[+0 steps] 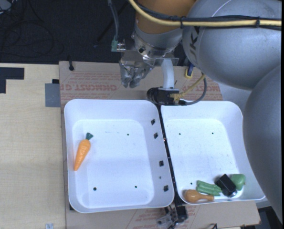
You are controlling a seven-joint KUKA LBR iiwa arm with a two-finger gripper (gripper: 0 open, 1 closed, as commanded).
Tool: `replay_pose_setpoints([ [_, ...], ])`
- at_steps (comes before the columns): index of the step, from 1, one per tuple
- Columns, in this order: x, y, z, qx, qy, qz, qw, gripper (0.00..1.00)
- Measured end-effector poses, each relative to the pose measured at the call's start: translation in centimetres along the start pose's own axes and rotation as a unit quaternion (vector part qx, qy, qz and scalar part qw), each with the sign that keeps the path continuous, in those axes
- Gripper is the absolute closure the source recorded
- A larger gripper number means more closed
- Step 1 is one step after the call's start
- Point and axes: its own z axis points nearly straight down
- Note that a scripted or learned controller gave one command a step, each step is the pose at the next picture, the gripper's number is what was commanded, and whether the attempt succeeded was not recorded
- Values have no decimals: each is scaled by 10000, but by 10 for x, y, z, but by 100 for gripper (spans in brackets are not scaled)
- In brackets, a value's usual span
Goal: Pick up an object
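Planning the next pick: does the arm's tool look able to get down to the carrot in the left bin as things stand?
Probably yes. The carrot lies alone near the left bin's left wall, nothing over it; the tool hangs above the bin's far edge.

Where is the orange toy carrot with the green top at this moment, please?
The orange toy carrot with the green top lies in the left white bin, near its left wall, far from the cluster of items in the right white bin.
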Motion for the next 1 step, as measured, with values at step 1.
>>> replay_pose_setpoints([
  [1, 74, 1, -70, -44, 13, -4, 10000, 100],
])
